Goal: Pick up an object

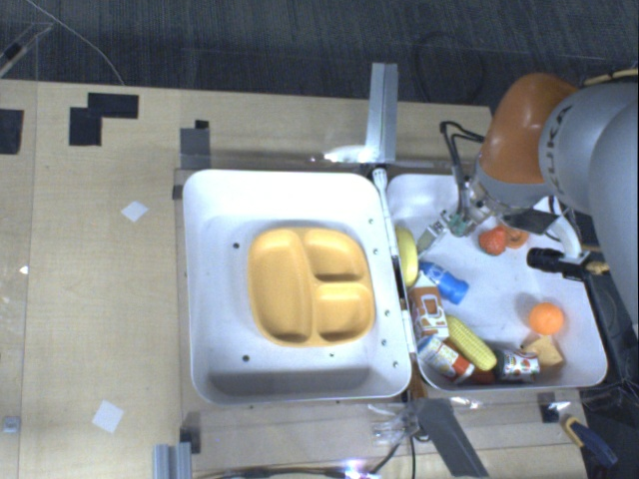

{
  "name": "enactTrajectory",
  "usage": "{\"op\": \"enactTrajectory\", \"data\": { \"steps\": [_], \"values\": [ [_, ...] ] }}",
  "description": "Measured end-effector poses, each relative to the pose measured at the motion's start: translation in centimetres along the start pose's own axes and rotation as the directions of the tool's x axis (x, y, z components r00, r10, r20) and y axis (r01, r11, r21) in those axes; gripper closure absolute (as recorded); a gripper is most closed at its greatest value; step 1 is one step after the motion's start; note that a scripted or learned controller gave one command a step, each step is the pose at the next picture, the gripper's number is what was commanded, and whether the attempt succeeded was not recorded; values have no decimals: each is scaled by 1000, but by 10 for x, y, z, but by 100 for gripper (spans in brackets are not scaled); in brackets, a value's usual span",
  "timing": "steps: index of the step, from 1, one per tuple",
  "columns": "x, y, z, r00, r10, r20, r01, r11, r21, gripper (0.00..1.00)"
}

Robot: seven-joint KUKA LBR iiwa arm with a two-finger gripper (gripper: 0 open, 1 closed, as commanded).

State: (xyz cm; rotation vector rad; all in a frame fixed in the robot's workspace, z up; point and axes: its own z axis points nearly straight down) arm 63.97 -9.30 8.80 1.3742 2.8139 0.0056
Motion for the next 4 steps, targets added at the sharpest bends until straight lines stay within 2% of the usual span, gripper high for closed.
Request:
{"op": "enactTrajectory", "data": {
  "steps": [1,2,3,4],
  "values": [
    [-16,17,-1,955,-295,-19,296,955,17,0],
    [29,6,-104,960,-278,5,278,960,-5,0],
    [-33,-6,-10,998,58,-5,-58,998,6,0],
    [-34,12,-4,959,285,-2,-285,959,10,0]
  ]
}}
